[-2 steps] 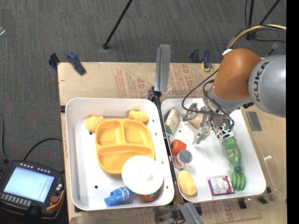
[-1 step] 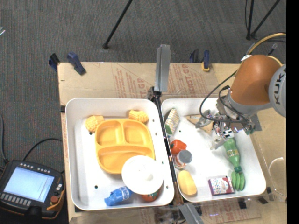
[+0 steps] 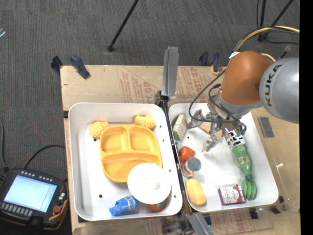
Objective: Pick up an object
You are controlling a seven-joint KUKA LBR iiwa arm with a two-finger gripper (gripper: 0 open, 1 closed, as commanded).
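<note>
the gripper (image 3: 211, 131) hangs spread open, holding nothing; the green bottle (image 3: 241, 156) lies just to its right, long axis pointing away.

Two white bins (image 3: 78, 146) sit on a brown tabletop (image 3: 117, 82) printed with red lettering. The tray (image 3: 128, 148) is yellow-orange, the lid (image 3: 149, 182) white, the bottle (image 3: 243, 160) green, the toy (image 3: 123, 205) blue. The arm (image 3: 279, 89) is grey with an orange band.
</note>
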